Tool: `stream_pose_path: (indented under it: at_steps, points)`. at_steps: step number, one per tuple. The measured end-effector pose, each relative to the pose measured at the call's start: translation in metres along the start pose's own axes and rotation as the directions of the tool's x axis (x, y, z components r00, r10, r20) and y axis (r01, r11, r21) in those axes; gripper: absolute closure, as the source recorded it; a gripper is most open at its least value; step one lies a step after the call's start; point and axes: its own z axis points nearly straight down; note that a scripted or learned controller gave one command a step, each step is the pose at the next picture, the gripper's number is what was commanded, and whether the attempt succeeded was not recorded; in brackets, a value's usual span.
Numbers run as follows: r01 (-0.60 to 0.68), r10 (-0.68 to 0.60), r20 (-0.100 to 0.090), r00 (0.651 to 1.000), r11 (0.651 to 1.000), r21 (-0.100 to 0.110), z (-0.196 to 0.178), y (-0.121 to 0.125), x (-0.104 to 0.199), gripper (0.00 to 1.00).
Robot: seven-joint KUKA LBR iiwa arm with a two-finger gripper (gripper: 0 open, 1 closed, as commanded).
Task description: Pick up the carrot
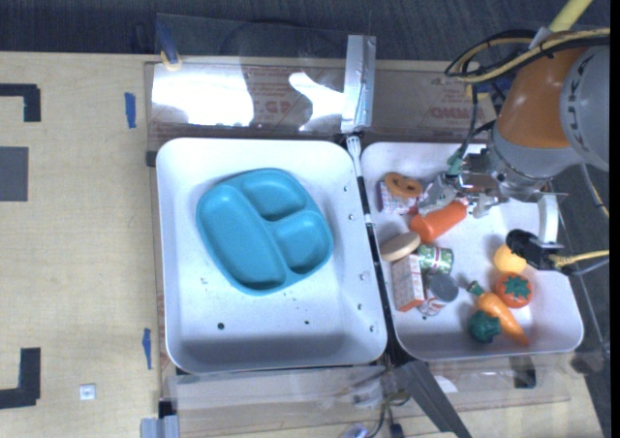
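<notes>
Arm reaches in from the right over the right bin [567, 325], tool [463, 196] low at the bin's upper middle, right on the carrot [438, 221], which lies tilted with its thick end toward the bin divider; can't tell if the tool is open, closed or gripping it. Also in the right bin: a pretzel-like piece [400, 184] up-left of the carrot, a tan round piece [398, 246] just below-left, a small can [434, 259], a tomato [514, 291] and a second orange veg with a green top [494, 316] at lower right. Left bin [184, 329] holds a blue divided tray [263, 229].
</notes>
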Motion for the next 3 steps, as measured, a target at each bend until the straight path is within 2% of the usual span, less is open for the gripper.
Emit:
stream_pose_path:
  at_steps: [1,2,3]
  points:
    - [-0.093,0.094,0.004,0.996,0.996,-0.004,0.002,-0.012,-0.075,0.00]
    - [-0.059,0.059,-0.006,0.998,0.998,-0.009,0.046,-0.032,-0.089,0.00]
    - [-0.061,0.061,-0.002,0.998,0.998,-0.011,0.037,-0.032,-0.090,1.00]
